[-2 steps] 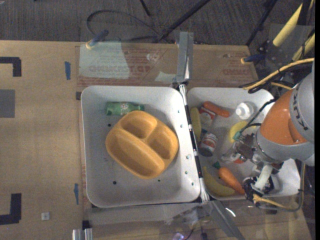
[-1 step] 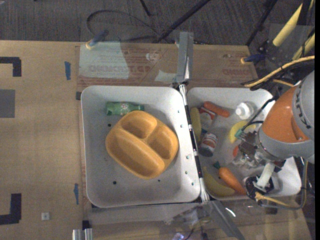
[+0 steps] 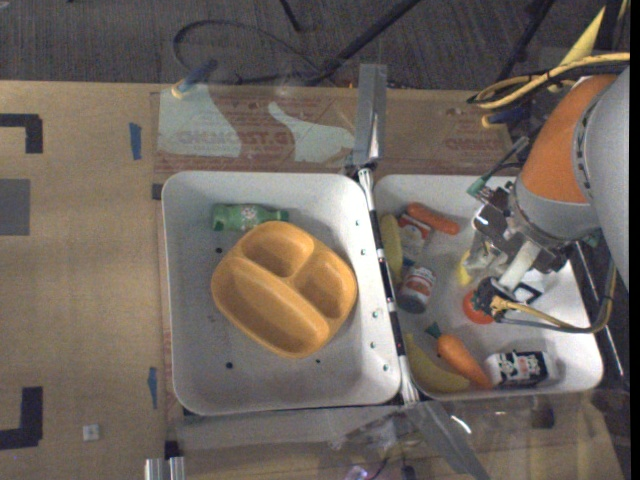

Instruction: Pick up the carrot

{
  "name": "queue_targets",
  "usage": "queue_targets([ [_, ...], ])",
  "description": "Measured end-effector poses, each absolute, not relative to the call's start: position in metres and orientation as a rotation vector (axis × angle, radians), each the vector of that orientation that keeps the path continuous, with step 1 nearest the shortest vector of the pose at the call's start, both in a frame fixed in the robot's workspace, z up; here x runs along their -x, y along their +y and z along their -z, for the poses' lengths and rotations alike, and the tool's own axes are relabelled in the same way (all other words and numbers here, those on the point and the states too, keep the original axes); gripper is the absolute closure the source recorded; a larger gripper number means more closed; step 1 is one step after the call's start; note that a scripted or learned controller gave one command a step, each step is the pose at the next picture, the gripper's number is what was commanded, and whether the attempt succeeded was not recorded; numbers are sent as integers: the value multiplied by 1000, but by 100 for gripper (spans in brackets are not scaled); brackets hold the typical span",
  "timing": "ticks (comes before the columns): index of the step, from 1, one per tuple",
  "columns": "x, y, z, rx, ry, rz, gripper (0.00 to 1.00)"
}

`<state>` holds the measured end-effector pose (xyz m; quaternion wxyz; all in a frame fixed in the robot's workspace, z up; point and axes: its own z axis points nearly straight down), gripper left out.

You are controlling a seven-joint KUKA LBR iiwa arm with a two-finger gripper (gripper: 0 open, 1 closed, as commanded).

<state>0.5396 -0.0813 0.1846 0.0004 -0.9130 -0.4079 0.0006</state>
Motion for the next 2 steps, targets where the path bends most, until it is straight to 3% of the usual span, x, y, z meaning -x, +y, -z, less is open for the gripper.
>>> queue_targets([
  [1,-478,-59,-183,3057,-706,-9,100],
  [2,-480,-56,-242,3020,-865,-3,100],
])
